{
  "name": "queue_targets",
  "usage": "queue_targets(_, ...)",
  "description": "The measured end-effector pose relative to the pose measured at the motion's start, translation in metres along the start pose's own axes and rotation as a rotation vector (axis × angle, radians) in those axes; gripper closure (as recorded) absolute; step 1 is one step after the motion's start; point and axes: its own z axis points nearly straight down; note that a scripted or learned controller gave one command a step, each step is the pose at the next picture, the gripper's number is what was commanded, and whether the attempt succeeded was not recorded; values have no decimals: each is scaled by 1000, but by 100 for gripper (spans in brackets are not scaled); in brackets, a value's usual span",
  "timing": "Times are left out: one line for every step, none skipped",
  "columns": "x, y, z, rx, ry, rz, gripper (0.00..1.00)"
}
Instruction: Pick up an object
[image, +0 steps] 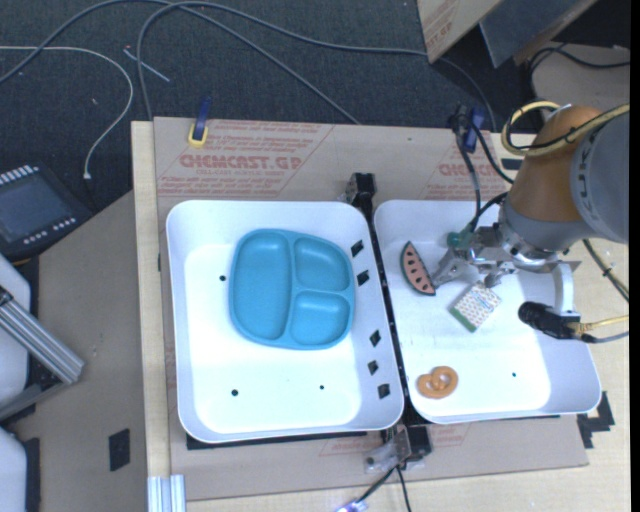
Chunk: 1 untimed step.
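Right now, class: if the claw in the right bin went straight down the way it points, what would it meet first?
Most likely the small green-and-white checked packet, which lies just below the claw in the right bin. Depth is hard to judge from this slanted view, so it might meet the bin floor beside it instead.

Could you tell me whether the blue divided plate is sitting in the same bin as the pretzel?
No, the blue divided plate lies in the left bin, while the pretzel lies in the right bin.

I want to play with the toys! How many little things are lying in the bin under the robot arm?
3. A watermelon slice lies near the bin's left wall, a pretzel near the front edge, and a small checked packet in the middle by the gripper. The arm may hide more.
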Motion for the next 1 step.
queue_targets(-1, 2, 16, -10, -5, 0, 0)
